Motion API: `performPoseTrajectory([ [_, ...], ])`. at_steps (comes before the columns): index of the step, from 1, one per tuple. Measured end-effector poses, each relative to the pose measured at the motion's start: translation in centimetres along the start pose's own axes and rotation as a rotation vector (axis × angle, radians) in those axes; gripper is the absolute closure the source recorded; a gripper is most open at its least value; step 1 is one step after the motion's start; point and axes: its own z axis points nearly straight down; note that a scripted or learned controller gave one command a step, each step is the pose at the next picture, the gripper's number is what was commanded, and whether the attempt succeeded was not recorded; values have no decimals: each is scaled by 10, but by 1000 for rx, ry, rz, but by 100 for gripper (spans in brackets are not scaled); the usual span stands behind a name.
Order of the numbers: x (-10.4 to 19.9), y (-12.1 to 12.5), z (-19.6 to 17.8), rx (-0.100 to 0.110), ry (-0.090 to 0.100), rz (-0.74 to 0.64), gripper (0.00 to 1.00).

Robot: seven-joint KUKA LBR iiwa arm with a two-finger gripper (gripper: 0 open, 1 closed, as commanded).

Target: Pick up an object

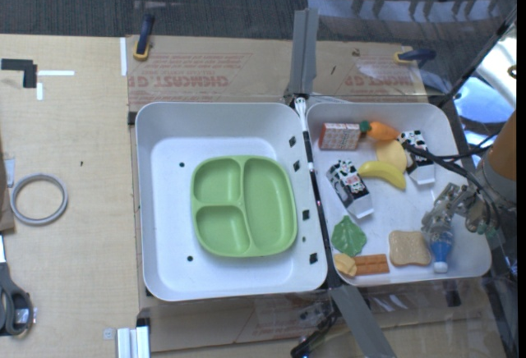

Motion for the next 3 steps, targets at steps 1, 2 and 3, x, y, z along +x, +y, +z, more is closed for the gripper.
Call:
performPoseTrajectory([
  [1, 0, 0, 0, 0, 0, 0, 0],
  [2, 8, -7, 25, -1, 1, 139, 0],
  [3, 6, -6, 16, -1, -1, 137, 100],
])
